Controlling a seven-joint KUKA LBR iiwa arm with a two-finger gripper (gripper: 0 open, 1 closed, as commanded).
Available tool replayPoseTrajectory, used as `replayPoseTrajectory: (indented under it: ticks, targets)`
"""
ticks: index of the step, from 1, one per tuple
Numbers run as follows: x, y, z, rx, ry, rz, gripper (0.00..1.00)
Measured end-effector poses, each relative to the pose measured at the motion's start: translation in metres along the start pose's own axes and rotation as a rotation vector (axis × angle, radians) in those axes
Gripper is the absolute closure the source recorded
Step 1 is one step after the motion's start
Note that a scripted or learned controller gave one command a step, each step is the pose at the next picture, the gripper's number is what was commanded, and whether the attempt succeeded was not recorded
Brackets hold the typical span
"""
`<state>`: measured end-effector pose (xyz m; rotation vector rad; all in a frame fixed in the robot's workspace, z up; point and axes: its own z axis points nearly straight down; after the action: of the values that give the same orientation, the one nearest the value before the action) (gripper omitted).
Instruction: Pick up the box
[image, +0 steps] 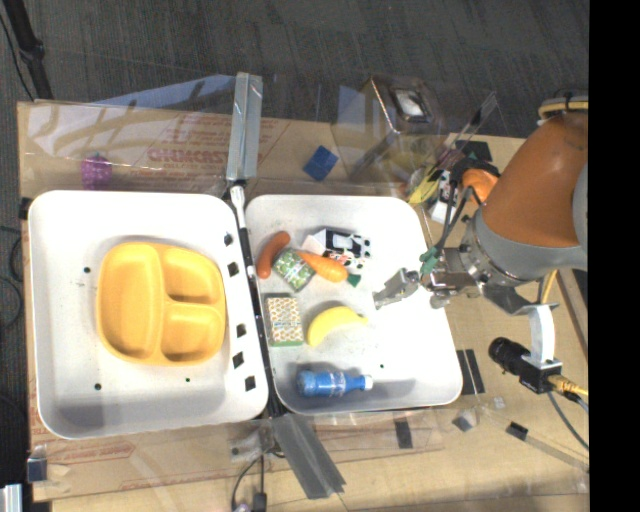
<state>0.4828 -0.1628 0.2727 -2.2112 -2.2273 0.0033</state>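
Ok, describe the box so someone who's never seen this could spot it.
Look in the right white bin, along its left wall. The box lies flat there, left of the yellow lemon. It is the only flat rectangle, with a fine checked pattern.

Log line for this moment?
end effector: over right bin, holding nothing | box: by left wall, ungrasped | stage: approach

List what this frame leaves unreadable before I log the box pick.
- gripper: small and blurred in the camera view, finger state unclear.
- box: print too small to read.
- black and white item: partly hidden behind the carrot, identity unclear.
- arm: cut off at the right.
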Motion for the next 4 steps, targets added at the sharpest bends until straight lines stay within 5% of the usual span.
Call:
replayPoseTrajectory:
  ticks: [1,2,3,4]
  targets:
    - [0.042,0.036,0.098,0.002,0.000,0.033,0.00]
    - [0.068,0.068,0.173,-0.009,-0.002,-0.117,0.00]
    - [0.068,0.105,0.174,-0.011,0.001,0.014,0.00]
    - [0.070,0.106,0.163,-0.012,0.005,0.011,1.00]
